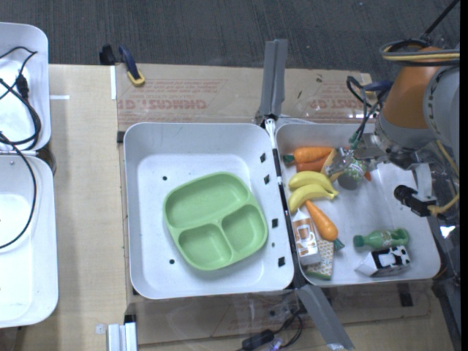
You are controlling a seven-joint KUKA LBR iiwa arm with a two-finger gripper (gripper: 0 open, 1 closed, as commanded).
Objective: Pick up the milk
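Grey metal gripper hangs low over the back of the right bin, just beside the bananas and a carrot; whether it is open or closed cannot be made out. Milk, a small cow-patterned carton, lies at the bin's front right corner, near a green bottle, well apart from the gripper. Picking appears not yet begun. Left bin holds a green divided plate.
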